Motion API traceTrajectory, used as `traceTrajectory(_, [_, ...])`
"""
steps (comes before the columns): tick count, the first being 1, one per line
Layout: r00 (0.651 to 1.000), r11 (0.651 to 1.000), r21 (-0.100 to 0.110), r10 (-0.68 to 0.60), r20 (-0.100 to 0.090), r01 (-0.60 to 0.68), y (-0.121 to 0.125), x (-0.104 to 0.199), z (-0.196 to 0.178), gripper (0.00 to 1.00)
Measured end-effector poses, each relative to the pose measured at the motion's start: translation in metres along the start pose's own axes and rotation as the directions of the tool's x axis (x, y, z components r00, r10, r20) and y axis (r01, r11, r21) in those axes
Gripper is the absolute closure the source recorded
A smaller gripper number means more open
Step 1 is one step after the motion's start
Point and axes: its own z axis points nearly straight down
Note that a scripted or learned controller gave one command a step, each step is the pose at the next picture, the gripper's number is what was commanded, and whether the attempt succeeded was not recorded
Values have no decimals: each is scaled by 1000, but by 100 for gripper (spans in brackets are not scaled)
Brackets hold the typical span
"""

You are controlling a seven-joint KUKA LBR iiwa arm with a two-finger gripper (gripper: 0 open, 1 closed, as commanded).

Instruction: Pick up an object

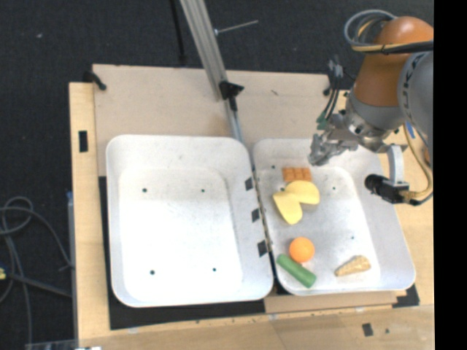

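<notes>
Reaching in from the right: a grey arm (pixel 408 79) with an orange band (pixel 383 68) above the wrist, bending downward and leftward over the far edge of the right-hand bin. Hanging at its tip, the jaws (pixel 319 154), poised above the bin's upper rim, just beyond the nearest object; too small and dark to tell whether spread or closed, and nothing seen between them. Sitting side by side on a pale wooden desk (pixel 160 100): two shallow white bins, edges nearly touching. Lying in the right bin (pixel 379 224), several small objects. Nearest the jaws, a small flat orange-brown block (pixel 296 173). Just below it, touching, two pale yellow pieces (pixel 295 200), one overlapping the other. Further toward the near edge, an orange ball (pixel 301 249), and just beside it, a green cylinder (pixel 296 270) lying at a slant by the bin's near left corner. Resting apart, toward the near right corner, a tan wedge-shaped piece (pixel 352 266). Showing in the left bin (pixel 182 217), a bare white floor with a few dark dots. Rising from the desk behind the bins, a slanted metal post (pixel 208 46).
</notes>
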Motion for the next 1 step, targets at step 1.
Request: traceTrajectory(1, [1000,1000,8,-3,-1,3,-22,42,4,100])
